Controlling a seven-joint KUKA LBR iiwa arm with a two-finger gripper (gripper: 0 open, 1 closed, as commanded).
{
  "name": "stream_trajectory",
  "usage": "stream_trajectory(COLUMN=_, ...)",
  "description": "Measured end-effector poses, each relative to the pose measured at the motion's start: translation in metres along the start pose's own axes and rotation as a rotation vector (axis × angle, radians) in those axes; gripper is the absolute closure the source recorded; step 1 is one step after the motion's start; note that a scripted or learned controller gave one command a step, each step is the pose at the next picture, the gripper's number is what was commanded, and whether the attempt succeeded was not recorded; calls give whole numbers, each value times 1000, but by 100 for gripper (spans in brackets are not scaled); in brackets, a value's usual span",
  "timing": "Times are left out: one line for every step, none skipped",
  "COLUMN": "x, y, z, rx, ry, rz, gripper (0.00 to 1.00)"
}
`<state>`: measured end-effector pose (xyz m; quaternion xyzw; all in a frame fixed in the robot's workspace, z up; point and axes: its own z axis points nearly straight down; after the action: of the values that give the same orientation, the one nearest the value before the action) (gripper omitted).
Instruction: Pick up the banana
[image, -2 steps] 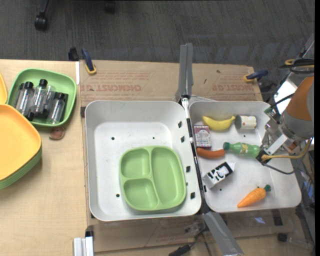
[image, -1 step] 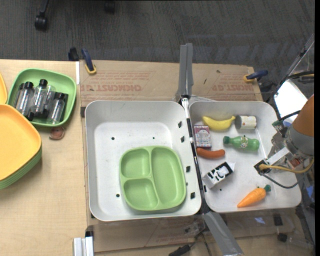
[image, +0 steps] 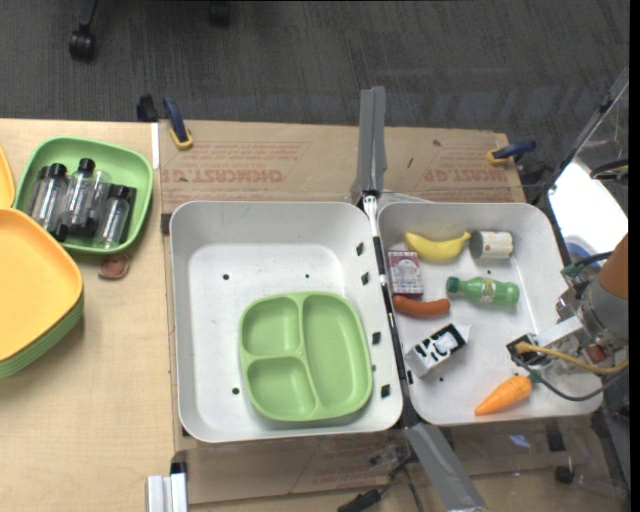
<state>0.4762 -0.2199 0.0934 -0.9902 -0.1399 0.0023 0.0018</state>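
Note:
The yellow banana (image: 437, 244) lies in the right bin (image: 548, 232) near its far wall, curved side down and free of any grip. Beside it on the right is a small white can (image: 492, 244), and a pink box (image: 404, 270) sits just in front of it to the left. My gripper (image: 588, 332) hangs at the right bin's right rim, low and well away from the banana, with the grey arm above it at the view's right edge.
The right bin also holds a green bottle (image: 484, 290), a red sausage (image: 421, 307), a black-and-white carton (image: 441, 348) and a carrot (image: 503, 394). In the left bin (image: 200, 300) rests a green divided plate (image: 305, 355). On the bench at far left stand a green tray of bottles (image: 85, 195) and orange plates (image: 30, 290).

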Motion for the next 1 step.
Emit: stream_trajectory(x=41, y=10, z=-18, rx=-2, ry=0, rz=77, gripper=100)
